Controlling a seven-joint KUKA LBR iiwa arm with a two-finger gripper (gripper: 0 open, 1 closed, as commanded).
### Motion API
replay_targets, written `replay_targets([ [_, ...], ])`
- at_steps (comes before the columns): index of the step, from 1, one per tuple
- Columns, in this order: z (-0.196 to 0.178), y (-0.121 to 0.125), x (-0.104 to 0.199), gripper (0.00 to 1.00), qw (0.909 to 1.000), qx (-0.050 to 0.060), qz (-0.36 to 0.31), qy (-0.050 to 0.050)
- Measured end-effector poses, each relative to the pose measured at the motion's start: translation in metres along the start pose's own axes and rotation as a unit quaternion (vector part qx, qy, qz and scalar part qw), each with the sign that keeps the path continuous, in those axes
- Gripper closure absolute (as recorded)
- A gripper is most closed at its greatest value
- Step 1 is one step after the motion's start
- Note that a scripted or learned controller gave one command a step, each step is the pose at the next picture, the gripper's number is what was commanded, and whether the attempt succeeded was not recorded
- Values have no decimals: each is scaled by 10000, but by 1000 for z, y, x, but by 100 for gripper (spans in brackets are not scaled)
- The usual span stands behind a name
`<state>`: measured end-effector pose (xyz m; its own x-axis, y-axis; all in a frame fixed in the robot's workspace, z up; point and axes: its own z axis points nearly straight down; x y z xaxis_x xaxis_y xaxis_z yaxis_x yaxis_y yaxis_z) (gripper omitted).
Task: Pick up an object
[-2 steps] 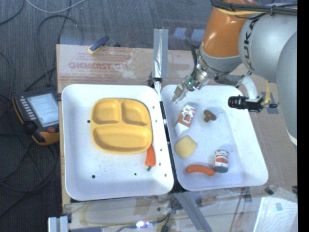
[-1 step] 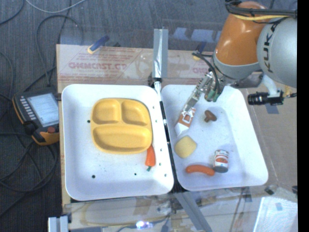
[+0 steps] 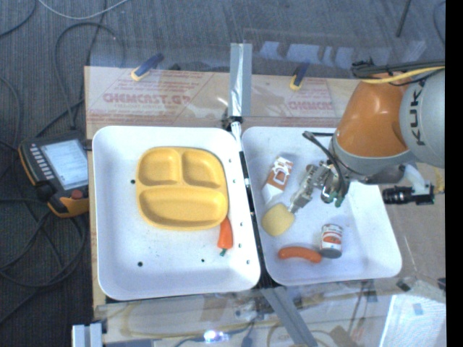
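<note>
Now my pincer [image 3: 295, 205] low in right bin [image 3: 376, 215], tips at yellow lemon [image 3: 277, 220]; grip state I cannot tell. Sausage [image 3: 299, 254], can [image 3: 331, 240] near.

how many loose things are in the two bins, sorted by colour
Yellow: 2, the yellow plastic divided tray and the pale yellow round lemon-like ball
Orange: 2, the small orange carrot and the orange sausage-shaped piece
White with red print: 2, the small carton and the small can
Total: 6
</note>
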<state>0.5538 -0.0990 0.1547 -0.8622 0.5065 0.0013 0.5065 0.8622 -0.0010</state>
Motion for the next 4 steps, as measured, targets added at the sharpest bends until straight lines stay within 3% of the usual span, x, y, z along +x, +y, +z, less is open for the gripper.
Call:
replay_targets([
  [1, 19, 34, -56, 100, 9998, -20, 211, -18],
  [2, -82, 67, -49, 100, 9956, -9, 934, -13],
  [3, -30, 1, 22, 100, 9999, 1, 159, 0],
  [4, -48, 51, -59, 100, 9997, -14, 241, -12],
])
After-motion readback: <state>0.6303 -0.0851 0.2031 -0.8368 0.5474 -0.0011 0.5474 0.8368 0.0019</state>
